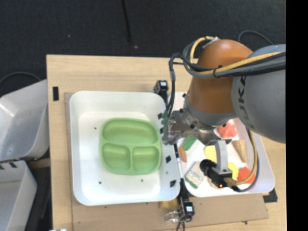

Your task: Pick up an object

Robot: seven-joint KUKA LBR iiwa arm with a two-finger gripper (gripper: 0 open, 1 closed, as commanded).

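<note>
Left bin [86, 177]: I see one green divided plate [130, 146]. Right bin [262, 174]: small toys [211, 153]; a green block [188, 142] lies at the left edge, just beside the pincer [168, 131]. I cannot tell the pincer's state.

The green three-compartment plate [131, 146] lies flat, right side up, in the middle of the left bin [79, 129]. The right bin [263, 181] contains small items lying close together: a green block [188, 143], a speckled flat box [195, 175], a yellow piece [211, 153] and a tan cone [240, 150].
</note>
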